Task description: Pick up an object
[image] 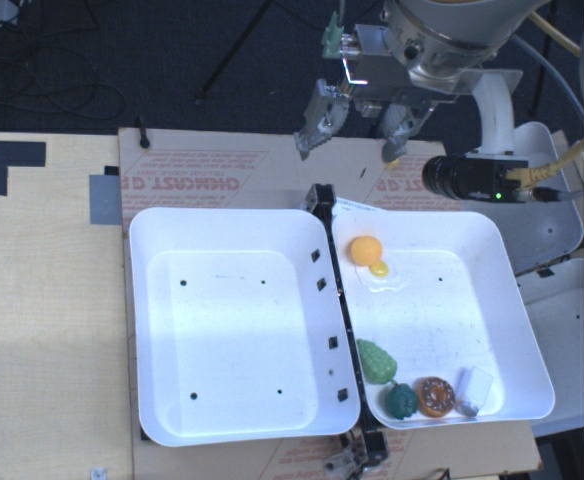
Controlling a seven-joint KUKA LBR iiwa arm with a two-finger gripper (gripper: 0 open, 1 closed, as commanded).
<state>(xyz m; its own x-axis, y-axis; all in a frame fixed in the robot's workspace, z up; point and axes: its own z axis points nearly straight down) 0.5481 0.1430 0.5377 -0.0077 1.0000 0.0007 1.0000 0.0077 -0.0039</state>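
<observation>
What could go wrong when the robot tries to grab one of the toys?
1. The donut, the teal toy and the green toy crowd one corner of the right bin, so the end effector might bump a neighbour or the wall.
2. The orange ball looks round and may roll away when touched.
3. The ball sits near the divider, which could block one finger.
</observation>
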